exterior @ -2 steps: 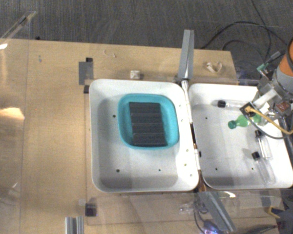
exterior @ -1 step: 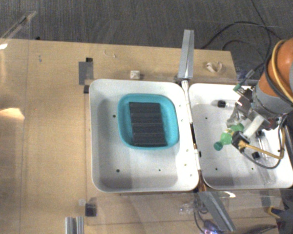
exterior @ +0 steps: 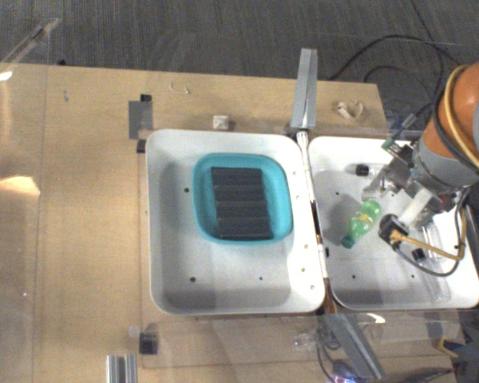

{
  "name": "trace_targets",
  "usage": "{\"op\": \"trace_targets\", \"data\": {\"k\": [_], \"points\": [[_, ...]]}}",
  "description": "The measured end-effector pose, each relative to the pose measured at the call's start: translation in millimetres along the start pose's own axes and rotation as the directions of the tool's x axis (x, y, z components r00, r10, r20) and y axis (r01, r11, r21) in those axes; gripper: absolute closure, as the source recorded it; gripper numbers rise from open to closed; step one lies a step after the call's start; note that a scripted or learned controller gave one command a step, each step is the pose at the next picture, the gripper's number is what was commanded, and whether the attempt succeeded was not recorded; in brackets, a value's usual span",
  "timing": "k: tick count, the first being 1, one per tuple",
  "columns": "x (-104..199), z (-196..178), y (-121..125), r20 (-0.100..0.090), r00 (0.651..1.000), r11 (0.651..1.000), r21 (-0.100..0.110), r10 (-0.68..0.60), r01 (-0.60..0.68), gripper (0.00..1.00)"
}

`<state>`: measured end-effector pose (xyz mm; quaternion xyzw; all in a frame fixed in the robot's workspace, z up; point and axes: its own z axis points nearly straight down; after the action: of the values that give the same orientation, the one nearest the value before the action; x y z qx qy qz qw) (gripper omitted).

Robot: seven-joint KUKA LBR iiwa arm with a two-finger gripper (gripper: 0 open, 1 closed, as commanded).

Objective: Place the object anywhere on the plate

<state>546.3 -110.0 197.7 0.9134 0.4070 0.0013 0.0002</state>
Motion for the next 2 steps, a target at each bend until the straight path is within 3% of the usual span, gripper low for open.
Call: {"op": "trace_targets", "data": {"k": [1, 2], "points": [[2.0, -10.6, 0.7, -0.002, 1.0, 1.0, -0.002, -0.003, 0.003, 1.0], [9.3, 13.8, -68.0, 0.0, 0.991, 0.991, 0.001, -0.135, 0.135, 1.0]]}}
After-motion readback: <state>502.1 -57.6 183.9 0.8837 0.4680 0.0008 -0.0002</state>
